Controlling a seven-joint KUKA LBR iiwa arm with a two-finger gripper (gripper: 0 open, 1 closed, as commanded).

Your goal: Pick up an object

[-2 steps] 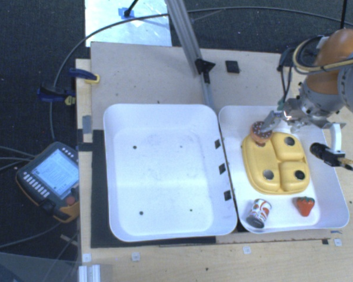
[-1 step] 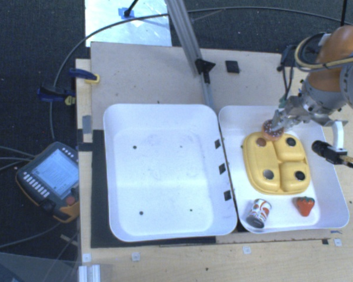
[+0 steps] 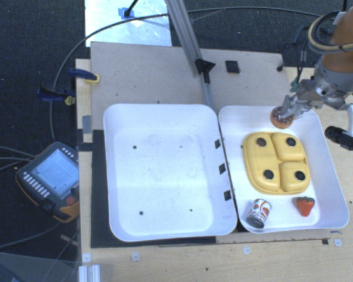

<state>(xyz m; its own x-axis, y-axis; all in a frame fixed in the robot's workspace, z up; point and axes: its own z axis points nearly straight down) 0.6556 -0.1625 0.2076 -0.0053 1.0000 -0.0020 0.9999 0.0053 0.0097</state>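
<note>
Arm in from the right, gripper [image 3: 286, 111] low over the right bin's far edge.

The grey arm with its orange band angles down and leftward, wrist tilted, gripper right at a small round brown object [image 3: 280, 120] by the far rim of the right bin [image 3: 335, 198]; whether it grips, I cannot tell. Nearer in that bin: a yellow four-part tray [image 3: 276, 160] in the middle, a small can [image 3: 259, 212] lying at the near edge, label unreadable, and a strawberry [image 3: 305, 205] toward the near right corner. The left bin [image 3: 115, 134] sits alongside on the counter [image 3: 147, 69].

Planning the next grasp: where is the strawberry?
The strawberry lies in the right bin's near right corner, just below the yellow tray, right of the can.
</note>
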